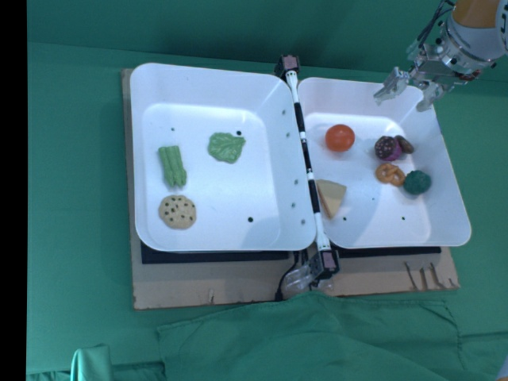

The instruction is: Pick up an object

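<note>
green bench: left bin point(151, 86) holds cookie point(177, 211), asparagus point(172, 166), lettuce point(226, 147).

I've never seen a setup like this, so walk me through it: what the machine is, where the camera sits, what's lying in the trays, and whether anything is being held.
One camera looks down at a slant on a bench. The grey arm with the orange band entering top right is a robot; its gripper hangs open over the right bin's far rim, holding nothing. That bin holds toy food: a tomato, a cheese wedge, a pretzel, a broccoli floret and a dark purple piece. The left bin holds asparagus, a lettuce leaf and a cookie.
</note>
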### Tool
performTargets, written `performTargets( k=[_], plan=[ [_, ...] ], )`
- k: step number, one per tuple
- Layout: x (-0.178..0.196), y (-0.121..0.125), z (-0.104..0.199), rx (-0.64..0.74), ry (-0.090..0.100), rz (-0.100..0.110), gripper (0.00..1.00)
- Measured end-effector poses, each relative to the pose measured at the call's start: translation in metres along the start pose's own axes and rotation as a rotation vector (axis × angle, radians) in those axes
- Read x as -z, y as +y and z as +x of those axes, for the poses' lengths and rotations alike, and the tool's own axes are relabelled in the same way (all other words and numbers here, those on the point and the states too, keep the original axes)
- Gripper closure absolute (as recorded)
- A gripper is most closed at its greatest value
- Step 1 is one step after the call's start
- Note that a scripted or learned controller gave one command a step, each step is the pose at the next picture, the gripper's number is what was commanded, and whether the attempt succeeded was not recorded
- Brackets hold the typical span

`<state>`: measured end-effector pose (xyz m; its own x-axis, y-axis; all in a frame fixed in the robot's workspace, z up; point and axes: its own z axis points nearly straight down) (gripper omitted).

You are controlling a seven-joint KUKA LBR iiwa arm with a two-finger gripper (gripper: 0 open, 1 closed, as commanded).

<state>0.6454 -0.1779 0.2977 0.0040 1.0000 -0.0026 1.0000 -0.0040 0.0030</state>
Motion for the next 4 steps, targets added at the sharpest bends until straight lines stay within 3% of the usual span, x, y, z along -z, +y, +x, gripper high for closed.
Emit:
performTargets(
  k=[1,3,4],
  plan=[
    [0.000,0.000,0.000,0.000,0.000,0.000,0.00],
    [-0.081,0.006,-0.001,0.001,0.000,0.004,0.00],
    [-0.115,0.007,-0.003,0.001,-0.002,-0.003,0.00]
  ],
)
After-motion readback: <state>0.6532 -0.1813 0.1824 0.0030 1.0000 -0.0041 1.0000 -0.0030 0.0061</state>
